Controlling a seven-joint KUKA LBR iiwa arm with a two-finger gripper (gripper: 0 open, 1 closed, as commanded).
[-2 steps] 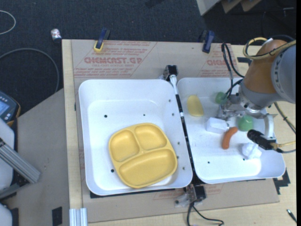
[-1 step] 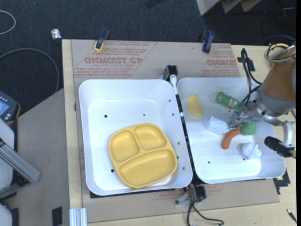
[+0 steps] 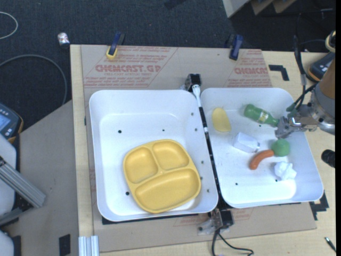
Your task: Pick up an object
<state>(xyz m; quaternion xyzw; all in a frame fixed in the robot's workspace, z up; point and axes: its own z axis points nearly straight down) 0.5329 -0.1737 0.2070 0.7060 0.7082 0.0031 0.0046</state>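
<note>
Objects for picking all lie in right bin (image 3: 314,188). Left bin (image 3: 101,143) carries yellow divided tray (image 3: 161,175), toward its front. Right bin, left to right: yellow piece (image 3: 221,119) near divider; white block (image 3: 246,142); orange sausage (image 3: 260,158); green bottle (image 3: 259,114) lying tilted; green ball (image 3: 281,147); crumpled white piece (image 3: 284,169). Gripper (image 3: 283,128) over right side, just above green ball, beside bottle's cap end; finger spread cannot tell. Nothing seen between fingers.
</note>
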